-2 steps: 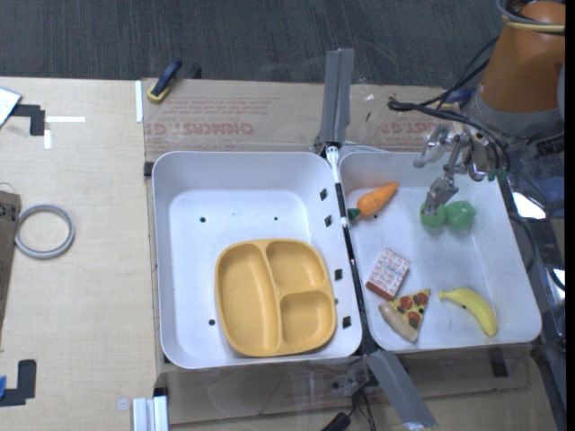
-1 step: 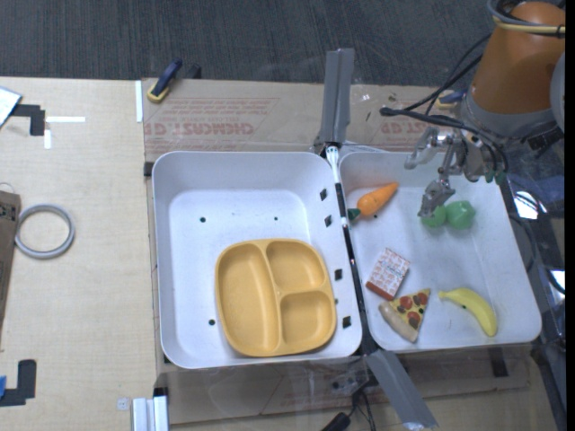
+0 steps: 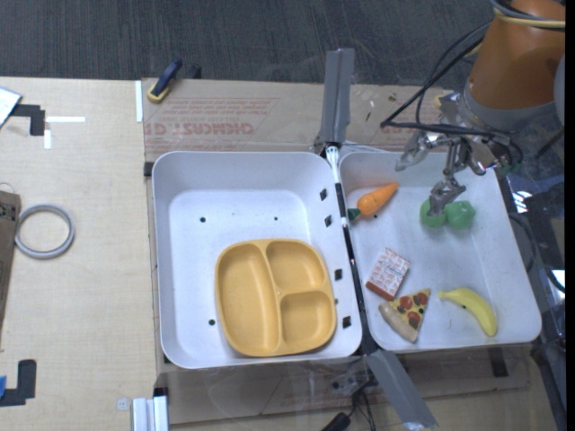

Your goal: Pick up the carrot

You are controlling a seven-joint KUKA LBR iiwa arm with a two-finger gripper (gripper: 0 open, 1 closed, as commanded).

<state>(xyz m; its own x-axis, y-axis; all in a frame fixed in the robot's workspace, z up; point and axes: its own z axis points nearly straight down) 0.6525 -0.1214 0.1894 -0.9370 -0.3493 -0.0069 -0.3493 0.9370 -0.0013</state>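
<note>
From above, the bench (image 3: pixel 81 330) carries two shallow white bins side by side. The left bin (image 3: pixel 180 196) holds a yellow divided plate (image 3: pixel 274 296) lying flat toward its near side. The right bin (image 3: pixel 512 268) holds the carrot (image 3: pixel 377 198), which lies at the bin's far left corner, just beside the wall between the bins, its orange tip pointing up and to the right and its green end toward the divider. Right of it, well apart, sits a green toy (image 3: pixel 449 215). Nearer the front are a small red-and-white box (image 3: pixel 388 272), a pizza slice (image 3: pixel 406 312) just below it, and a banana (image 3: pixel 472 308) to the right.

The arm enters from the right, its orange band (image 3: pixel 517 52) high over the far right corner. The claw (image 3: pixel 442 196) hangs over the green toy, seemingly touching its top; whether its fingers are spread or closed cannot be told from this angle. A roll of tape (image 3: pixel 40 232) lies on the bench at far left.
</note>
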